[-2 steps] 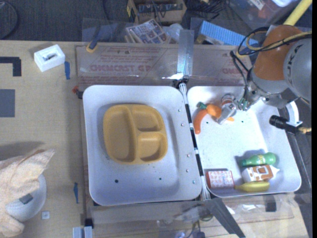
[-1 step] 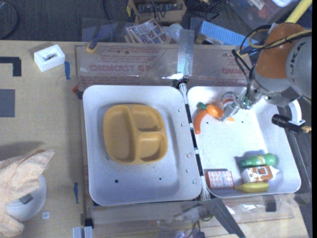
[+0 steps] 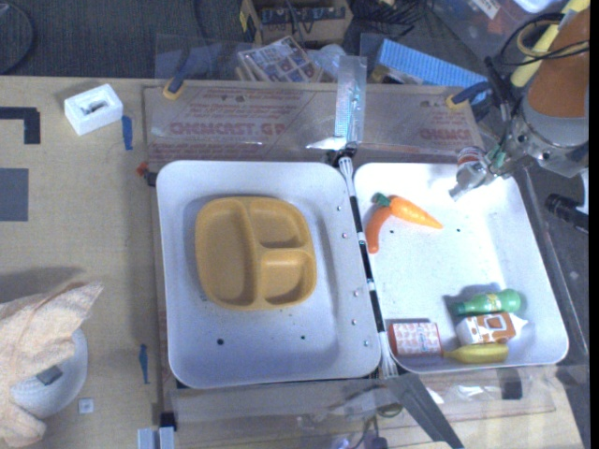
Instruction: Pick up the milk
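The milk (image 3: 489, 326), a small white and orange carton, lies in the front right corner of the right bin (image 3: 524, 251). It is wedged between a green bottle (image 3: 487, 302) behind it and a yellow banana (image 3: 477, 352) in front of it. My gripper (image 3: 468, 176) hangs over the bin's back right corner, well behind the milk and apart from it. Nothing shows in its grasp.
A red and white box (image 3: 415, 338) lies left of the milk. Two orange carrot-like pieces (image 3: 410, 211) rest at the right bin's back left. A yellow divided plate (image 3: 255, 251) sits in the left bin (image 3: 178, 344). The right bin's middle is bare.
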`<action>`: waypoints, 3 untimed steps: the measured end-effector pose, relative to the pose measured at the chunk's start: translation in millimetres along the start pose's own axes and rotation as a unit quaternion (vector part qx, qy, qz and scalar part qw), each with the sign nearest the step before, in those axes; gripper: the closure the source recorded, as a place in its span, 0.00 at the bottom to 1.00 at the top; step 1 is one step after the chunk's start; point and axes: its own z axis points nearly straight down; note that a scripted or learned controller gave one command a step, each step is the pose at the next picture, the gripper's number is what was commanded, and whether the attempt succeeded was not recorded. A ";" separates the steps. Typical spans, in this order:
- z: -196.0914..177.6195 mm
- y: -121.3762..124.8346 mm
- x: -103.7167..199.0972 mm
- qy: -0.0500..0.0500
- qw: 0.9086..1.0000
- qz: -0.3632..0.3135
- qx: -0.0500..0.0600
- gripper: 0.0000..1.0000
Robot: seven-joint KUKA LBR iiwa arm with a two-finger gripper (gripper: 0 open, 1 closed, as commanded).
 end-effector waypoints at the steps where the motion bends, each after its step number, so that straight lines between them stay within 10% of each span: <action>1: 6.3 -39.1 -7.3 0.002 0.978 0.207 0.004 1.00; 2: -31.8 -58.5 0.3 0.002 0.977 0.213 0.003 1.00; 3: -26.6 -15.7 -18.2 0.000 0.982 0.188 0.002 1.00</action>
